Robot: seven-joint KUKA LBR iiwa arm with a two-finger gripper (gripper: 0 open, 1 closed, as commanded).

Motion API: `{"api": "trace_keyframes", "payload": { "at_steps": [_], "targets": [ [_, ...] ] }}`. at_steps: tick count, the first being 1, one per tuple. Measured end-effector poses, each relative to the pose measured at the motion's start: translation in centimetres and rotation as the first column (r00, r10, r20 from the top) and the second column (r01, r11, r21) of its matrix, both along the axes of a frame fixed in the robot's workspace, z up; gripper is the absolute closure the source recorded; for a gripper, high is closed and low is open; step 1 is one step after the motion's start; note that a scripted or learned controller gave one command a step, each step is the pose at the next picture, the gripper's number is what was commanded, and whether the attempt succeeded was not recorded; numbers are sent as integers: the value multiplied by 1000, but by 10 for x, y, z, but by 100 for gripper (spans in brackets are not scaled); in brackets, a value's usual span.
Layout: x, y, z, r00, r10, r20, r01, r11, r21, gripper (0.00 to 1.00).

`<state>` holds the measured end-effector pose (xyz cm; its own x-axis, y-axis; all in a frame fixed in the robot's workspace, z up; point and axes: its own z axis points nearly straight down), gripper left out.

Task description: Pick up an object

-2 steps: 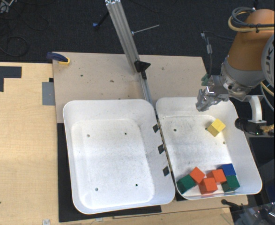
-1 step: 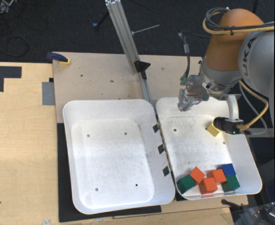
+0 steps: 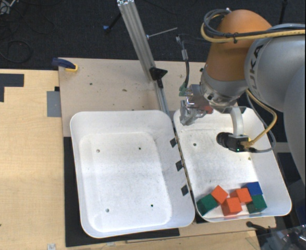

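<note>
Blocks, small painted wooden cubes, sit bunched at the six o'clock end of the right-hand shallow white plastic bin [image 3: 278,181]: an orange cube [image 3: 220,194], a second orange cube [image 3: 232,206], a third orange cube [image 3: 243,195], a blue cube [image 3: 254,188], a dark green cube [image 3: 207,203] and another dark green cube [image 3: 257,205], all touching or nearly so. The grey two-finger gripper [image 3: 188,116] hangs up at the bin's eleven o'clock corner, well apart from the pile, with nothing between its fingers; whether they're spread or pressed together, I cannot tell. The left-hand white bin [image 3: 85,139] lies at nine o'clock, bare. Here's the danger as I judge it: the cubes crowd each other against the rim, so a descending finger could land on a neighbour or the wall, scatter the pile, and close on air.
</note>
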<state>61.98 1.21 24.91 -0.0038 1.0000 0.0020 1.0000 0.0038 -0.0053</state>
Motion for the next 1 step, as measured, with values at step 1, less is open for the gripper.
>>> {"api": "trace_keyframes", "payload": {
  "at_steps": [1],
  "targets": [
    [4, 53, -18, 1000, 0, -2, 0, 1000, 0, 100]
  ]
}}
